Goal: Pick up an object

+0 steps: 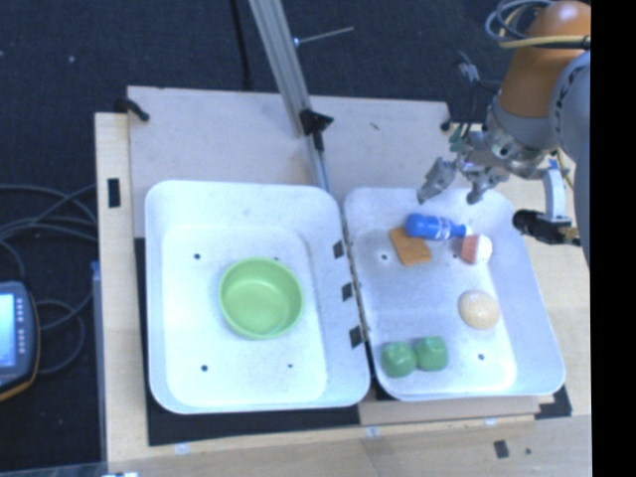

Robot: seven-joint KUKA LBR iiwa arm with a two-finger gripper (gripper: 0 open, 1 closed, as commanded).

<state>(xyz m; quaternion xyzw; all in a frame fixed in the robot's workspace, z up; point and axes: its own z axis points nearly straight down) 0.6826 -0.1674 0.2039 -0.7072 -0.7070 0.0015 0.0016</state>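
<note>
A robotics lab — a KUKA arm over a plywood bench bearing 2 white bins, an aluminium mast, loose cables and a teach pendant — on dark carpet.

The arm is cut off by the right edge, so only its orange band and wrist show. The handheld screen unit at far left is cropped by the left edge. The metal pole runs out past the top edge. The orange block lies partly under the blue bottle. The small red-and-white object is too blurred to identify.
</note>
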